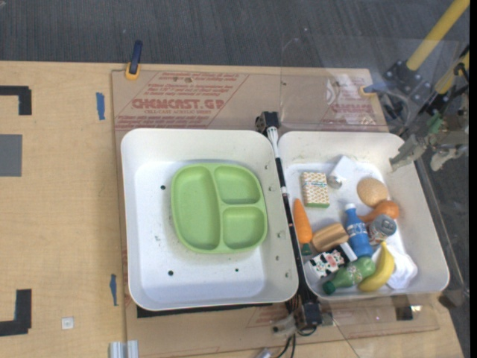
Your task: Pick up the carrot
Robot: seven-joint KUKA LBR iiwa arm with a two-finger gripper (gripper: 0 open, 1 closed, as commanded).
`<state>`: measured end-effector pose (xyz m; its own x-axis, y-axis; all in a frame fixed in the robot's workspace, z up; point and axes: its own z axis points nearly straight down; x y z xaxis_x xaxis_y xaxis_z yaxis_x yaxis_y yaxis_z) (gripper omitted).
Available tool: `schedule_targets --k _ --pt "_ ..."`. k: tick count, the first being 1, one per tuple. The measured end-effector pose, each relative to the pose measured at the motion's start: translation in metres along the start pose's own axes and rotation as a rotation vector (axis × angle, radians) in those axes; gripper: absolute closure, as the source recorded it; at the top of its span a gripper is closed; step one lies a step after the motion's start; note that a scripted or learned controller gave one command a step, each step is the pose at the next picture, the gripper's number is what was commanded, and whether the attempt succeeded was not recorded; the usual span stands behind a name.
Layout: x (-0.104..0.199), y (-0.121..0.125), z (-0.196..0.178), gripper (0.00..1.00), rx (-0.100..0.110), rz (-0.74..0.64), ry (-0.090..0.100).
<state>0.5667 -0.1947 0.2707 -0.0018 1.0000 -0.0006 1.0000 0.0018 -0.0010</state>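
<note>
The arm comes in from the right and sits high at the upper right corner of the scene, its dark wrist hardware hanging over the far right rim of the right-hand bin (440, 252). The jaws (408, 155) hover just above that rim, and from here I cannot tell whether they are spread or pressed together; nothing is visibly caught in them. A yellow bar (446, 22) slants up behind the wrist.

The carrot (302, 221) lies well to the left of the jaws and nearer the front, against the left wall of the same bin, pointing along the wall with its thicker end toward the back. Just beside it sits a brown bread-like roll (329, 236), closer to the jaws than the carrot. Between the carrot and the jaws are a patterned little box (315, 189), a tan egg-shaped thing (372, 192) and a blue bottle (356, 231). Further to the front lie a banana (381, 269), a green bottle (349, 276) and a black-and-white piece (330, 260).

Far left of the jaws, the other bin (141, 222) holds a green divided plate (219, 207). Both bins rest on the brown counter (59, 200).
</note>
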Motion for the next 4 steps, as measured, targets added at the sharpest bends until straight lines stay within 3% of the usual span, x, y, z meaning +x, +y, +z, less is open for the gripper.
schedule_targets --k 1,2,3,4 --pt "-0.006 -0.026 0.120 0.00 0.010 -0.047 0.004" --pt "-0.002 -0.007 0.175 0.00 -0.004 -0.114 0.000" --pt "0.065 -0.018 0.182 0.00 -0.009 0.148 0.000" --pt "0.061 -0.016 0.169 1.00 -0.017 0.151 -0.010"
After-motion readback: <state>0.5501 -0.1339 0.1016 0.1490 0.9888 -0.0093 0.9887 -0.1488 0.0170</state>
